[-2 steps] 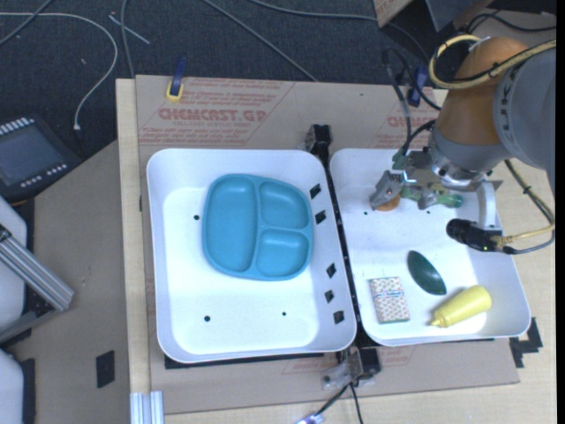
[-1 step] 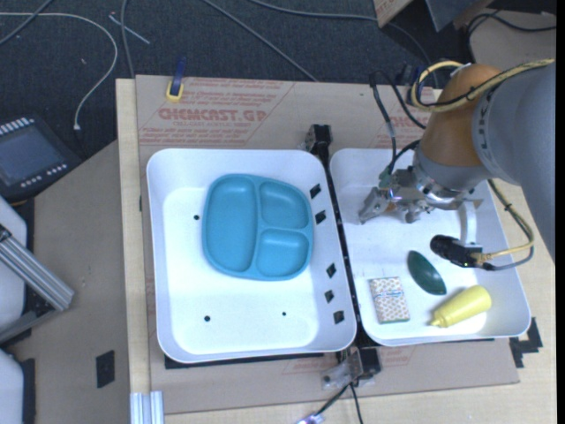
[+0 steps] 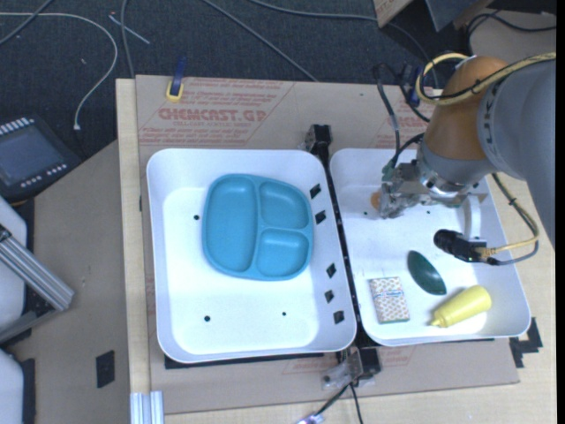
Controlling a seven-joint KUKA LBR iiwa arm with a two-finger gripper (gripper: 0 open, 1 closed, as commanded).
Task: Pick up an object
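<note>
Two shallow white bins sit side by side on the bench. The left bin (image 3: 177, 263) holds one item: a light blue divided plate (image 3: 257, 226) with three compartments, lying flat in the bin's upper middle. The right bin (image 3: 362, 237) holds three loose items, all toward its near end: one small square packet with a speckled pattern (image 3: 388, 299), one dark green oval object (image 3: 427, 272) just right of and above the packet, and one yellow squeeze bottle (image 3: 461, 307) lying on its side at the near right corner. The green object and the bottle are close together; whether they touch cannot be told. One arm (image 3: 494, 122) reaches in from the right, its orange band above the wrist, angled down into the far part of the right bin. The gripper (image 3: 393, 197) sits low over the bin floor, well apart from the three items. A small orange patch shows at its tip, unidentifiable. Its state cannot be told.
</note>
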